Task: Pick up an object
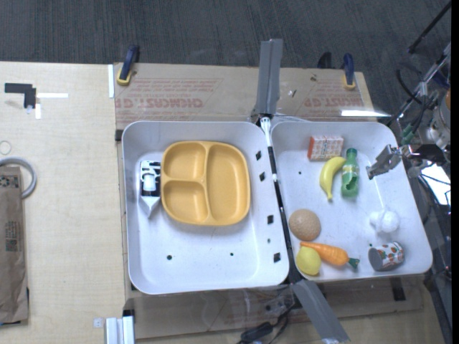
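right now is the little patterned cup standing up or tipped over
Tipped over. The cup lies on its side in the right bin, its opening facing left, near the carrot.

I noted two blue clamps (129, 57) pinning a cardboard sheet (237, 95) behind the bins. A brown paper bag (12, 242) lay at the bench's left edge, a black bracket (21, 92) farther back.

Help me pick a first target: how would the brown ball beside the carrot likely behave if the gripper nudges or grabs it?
The brown ball looks round with bare floor around it, so a nudge would probably send it rolling. Its curved sides may slip from a two-finger pinch. The carrot just below it might stop a roll that way.
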You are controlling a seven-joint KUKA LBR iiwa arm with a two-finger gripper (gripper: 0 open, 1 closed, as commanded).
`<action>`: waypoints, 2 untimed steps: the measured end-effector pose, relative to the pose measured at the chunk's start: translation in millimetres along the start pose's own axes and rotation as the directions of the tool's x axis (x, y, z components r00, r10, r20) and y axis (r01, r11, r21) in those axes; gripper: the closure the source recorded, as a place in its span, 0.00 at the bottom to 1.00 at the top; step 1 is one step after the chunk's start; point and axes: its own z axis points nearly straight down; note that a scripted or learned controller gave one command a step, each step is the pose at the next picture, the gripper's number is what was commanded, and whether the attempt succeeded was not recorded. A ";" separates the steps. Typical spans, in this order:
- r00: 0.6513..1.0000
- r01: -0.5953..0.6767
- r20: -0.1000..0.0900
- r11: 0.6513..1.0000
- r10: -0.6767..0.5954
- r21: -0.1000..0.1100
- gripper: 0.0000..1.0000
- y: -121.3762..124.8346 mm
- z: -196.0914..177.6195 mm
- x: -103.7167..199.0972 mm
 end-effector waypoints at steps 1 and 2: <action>0.999 -0.037 0.000 0.999 0.037 -0.001 0.00 42.9 146.8 11.1; 0.999 -0.050 0.001 0.999 0.050 -0.002 0.00 97.2 171.9 22.8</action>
